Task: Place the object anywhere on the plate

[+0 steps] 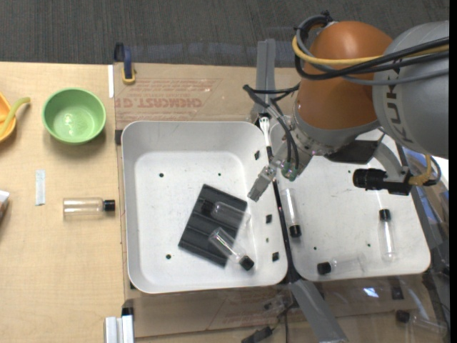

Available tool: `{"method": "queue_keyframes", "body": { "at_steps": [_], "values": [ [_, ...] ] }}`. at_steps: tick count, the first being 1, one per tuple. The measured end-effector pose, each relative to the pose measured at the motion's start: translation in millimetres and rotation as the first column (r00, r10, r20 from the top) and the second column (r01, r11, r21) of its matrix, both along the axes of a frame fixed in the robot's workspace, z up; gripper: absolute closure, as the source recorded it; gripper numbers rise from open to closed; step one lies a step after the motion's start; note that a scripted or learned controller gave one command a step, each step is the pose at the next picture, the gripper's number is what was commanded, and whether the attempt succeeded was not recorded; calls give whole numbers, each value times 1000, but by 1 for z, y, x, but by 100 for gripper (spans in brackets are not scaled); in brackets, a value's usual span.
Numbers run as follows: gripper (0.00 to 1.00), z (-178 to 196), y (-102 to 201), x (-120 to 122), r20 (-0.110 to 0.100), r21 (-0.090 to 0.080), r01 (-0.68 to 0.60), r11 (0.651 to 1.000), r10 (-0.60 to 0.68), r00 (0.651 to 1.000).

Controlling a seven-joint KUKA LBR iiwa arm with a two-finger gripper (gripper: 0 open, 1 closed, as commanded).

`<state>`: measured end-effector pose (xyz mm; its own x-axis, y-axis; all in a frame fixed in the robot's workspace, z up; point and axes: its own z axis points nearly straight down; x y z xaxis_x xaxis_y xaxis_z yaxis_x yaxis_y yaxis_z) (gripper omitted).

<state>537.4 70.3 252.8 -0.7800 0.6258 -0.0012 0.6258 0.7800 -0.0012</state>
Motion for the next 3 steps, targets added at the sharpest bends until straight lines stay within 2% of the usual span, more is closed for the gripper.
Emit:
{"method": "queue_keyframes", "body": {
  "at_steps": [1, 2, 3],
  "values": [
    [0, -62, -38, 82, 2, 1, -336, 942, 336, 942],
    [0, -24, -69, 112, 5, -1, -540, 842, 540, 842],
    [0, 98, -109, 111, 4, -3, -825, 566, 825, 566]
  ]
}}
